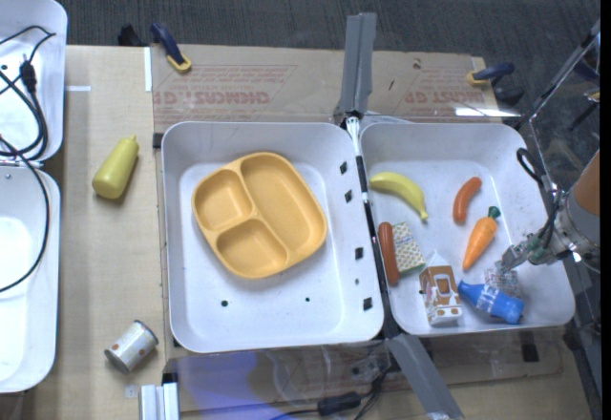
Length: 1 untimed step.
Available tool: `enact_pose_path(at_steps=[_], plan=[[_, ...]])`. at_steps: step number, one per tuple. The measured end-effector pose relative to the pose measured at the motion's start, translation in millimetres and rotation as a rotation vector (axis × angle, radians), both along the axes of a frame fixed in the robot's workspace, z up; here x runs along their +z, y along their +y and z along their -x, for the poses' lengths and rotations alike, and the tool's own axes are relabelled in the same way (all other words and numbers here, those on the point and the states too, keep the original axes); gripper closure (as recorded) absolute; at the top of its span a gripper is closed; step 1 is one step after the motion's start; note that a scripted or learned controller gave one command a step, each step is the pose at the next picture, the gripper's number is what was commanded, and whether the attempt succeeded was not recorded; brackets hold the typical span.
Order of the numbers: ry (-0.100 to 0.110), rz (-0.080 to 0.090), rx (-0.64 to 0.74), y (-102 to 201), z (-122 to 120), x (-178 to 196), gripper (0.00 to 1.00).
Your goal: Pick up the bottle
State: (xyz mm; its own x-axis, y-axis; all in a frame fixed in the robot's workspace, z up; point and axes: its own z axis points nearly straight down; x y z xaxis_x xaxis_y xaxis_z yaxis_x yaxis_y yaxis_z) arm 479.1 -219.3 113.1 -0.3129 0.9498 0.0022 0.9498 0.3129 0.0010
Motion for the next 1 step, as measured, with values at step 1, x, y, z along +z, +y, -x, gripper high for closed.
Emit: enact_pose_path(at_steps=[1], plan=[[-0.001, 0.001, 0.001, -0.1, -0.7, 8.7, 1.0]])
